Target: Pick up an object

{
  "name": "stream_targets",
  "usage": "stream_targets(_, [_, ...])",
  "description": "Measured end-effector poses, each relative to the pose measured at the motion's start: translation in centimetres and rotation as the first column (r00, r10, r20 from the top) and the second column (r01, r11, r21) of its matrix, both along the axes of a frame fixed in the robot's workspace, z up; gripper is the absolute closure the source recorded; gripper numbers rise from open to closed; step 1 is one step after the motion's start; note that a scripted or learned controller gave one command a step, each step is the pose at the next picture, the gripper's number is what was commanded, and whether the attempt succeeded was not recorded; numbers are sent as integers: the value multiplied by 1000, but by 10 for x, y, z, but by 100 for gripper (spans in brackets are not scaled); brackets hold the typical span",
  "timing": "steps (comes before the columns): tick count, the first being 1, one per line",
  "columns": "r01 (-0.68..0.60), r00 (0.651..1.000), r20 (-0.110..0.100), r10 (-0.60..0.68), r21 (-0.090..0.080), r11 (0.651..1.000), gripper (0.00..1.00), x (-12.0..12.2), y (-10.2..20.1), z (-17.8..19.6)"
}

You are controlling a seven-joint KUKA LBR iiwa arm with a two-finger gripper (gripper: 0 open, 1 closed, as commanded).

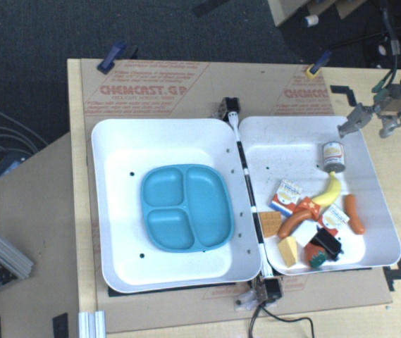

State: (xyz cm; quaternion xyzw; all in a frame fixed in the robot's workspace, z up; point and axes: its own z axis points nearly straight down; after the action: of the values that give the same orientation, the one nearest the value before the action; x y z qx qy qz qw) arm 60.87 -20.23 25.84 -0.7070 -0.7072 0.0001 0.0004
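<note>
My gripper [367,126] hangs over the far right corner of the right bin [380,189], open, with nothing between its fingers. A small can [333,156] lies just below and left of it. Nearer the front lie a yellow banana [328,191], a red sausage [299,217], a smaller orange sausage [354,214], a white, blue and red box [285,195], a brown cracker [270,223], a cheese wedge [287,251] and a black piece [325,243] with a green bit [316,260] beside it.
The left bin [112,189] holds a blue divided plate [185,208]. A black hinge strip [244,182] runs between the two bins. Clamps sit on the bench's far edge, blue [111,57] and yellow [318,65]. The far left part of the right bin is bare.
</note>
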Motion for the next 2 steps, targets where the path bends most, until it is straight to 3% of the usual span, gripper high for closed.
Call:
stream_targets(1, [0, 1000, -2, 0, 0, 1000, 0, 43, -21, -122])
stream_targets(2, [-3, 1000, -5, 3, 9, 1000, 0, 58, -6, -174])
